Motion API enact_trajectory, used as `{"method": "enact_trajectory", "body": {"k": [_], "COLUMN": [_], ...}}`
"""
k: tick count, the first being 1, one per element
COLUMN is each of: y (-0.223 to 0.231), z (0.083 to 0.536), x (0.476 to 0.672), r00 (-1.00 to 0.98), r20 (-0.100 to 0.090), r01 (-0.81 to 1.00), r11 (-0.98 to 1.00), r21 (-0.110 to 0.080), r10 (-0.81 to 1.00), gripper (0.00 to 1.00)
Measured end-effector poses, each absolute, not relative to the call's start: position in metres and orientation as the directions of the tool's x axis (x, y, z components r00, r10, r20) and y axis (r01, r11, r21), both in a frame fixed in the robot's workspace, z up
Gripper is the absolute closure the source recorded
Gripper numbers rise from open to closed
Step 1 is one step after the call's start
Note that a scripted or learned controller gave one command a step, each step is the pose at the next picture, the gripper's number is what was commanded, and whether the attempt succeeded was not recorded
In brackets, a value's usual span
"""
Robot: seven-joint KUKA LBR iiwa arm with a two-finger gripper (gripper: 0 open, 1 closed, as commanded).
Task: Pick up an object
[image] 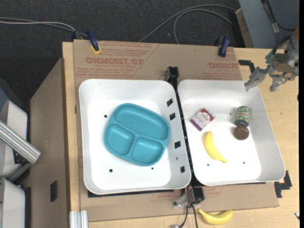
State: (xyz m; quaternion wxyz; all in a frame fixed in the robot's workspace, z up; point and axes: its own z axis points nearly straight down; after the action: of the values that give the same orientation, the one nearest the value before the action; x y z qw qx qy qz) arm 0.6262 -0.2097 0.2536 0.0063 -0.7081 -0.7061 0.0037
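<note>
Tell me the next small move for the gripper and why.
Probably swing the gripper left and toward the camera, over the green-labelled jar lying in the right bin. The gripper sits at that bin's far right corner with nothing between its jaws, and the jar is the nearest object.

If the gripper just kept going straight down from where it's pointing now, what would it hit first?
Probably the back right rim of the right bin; the open gripper hangs over that corner, though depth is unclear.
</note>
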Motion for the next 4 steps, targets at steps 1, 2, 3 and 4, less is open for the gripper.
{"method": "enact_trajectory", "body": {"k": [1, 2, 3, 4], "y": [-0.209, -0.203, -0.194, -0.191], "z": [0.262, 0.203, 0.147, 0.105], "x": [0.629, 0.624, 0.628, 0.629], "r00": [-0.001, -0.001, -0.002, -0.002], "r20": [0.000, 0.002, 0.002, 0.000], "r01": [1.000, 1.000, 1.000, 1.000], "r11": [0.001, 0.001, 0.002, 0.002], "r21": [0.000, -0.005, -0.004, 0.002], "r10": [1.000, 1.000, 1.000, 1.000], "gripper": [0.00, 0.00, 0.00, 0.00]}}
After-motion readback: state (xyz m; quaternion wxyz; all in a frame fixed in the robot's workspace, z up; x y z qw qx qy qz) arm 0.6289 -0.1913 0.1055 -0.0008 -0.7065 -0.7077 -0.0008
